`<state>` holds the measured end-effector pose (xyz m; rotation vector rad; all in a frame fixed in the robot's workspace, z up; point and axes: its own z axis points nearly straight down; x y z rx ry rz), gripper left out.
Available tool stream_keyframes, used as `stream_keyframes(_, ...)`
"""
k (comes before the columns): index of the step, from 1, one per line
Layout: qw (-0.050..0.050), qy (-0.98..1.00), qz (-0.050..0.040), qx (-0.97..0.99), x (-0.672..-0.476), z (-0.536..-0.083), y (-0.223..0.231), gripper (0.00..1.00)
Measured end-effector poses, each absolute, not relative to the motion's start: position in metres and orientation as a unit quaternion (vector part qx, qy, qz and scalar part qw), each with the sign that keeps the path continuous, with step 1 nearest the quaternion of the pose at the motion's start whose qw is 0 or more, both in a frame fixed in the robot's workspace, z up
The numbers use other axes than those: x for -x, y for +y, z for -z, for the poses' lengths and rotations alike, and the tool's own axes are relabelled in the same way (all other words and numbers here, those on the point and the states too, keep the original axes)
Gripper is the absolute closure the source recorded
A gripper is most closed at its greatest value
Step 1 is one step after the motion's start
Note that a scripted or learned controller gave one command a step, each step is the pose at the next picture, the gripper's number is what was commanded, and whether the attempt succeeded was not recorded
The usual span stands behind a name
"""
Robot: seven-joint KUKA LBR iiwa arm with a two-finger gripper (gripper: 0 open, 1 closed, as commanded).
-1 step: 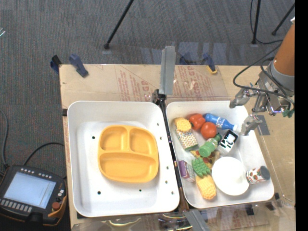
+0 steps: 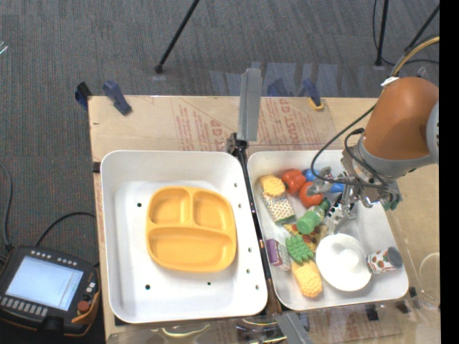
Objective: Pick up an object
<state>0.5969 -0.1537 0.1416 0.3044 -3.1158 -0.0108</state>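
My gripper hangs low over the middle of the right bin, just under the orange band of the arm. It sits right next to a green bottle-shaped toy and a red toy; I cannot tell if it touches either. Close by lie a red piece, a blue piece, a yellow round waffle toy, a checkered packet, a green leafy toy, a corn cob, a white bowl and a small patterned cup.
The left bin holds a yellow divided plate. A purple item lies against the right bin's left wall. A grey post stands behind the gap between the bins. A teach pendant lies on the floor at lower left.
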Motion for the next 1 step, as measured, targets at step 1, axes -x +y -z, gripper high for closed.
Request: stream_keyframes(1, -0.005, -0.993, -0.001, -0.116, -0.5755, -0.0927, -0.1159, 0.0)
